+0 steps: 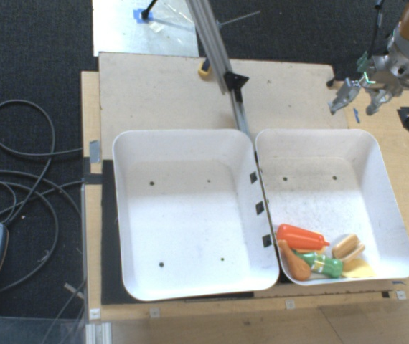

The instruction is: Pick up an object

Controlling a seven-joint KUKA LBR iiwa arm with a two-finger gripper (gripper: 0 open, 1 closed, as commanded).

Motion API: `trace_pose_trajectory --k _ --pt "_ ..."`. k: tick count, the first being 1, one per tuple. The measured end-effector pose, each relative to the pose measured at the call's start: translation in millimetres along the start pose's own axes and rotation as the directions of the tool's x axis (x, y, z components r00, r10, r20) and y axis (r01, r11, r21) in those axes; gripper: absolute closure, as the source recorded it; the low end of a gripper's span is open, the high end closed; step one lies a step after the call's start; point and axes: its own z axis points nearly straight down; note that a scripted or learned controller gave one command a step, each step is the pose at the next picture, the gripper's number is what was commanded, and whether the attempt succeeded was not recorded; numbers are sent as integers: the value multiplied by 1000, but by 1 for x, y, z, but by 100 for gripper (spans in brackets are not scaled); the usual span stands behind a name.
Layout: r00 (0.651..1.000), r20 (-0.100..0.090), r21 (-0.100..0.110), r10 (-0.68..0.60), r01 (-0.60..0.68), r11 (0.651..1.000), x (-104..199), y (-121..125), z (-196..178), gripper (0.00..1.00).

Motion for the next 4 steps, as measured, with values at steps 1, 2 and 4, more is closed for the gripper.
trace_pose_trajectory --k 1,2,4 --pt "1000 2 -4 -2 2 1000 0 1 -3 0" --pt "1000 1 -1 1 -1 1000 -1 -2 38 0" --pt "1000 1 0 2 -2 1000 9 -11 130 0"
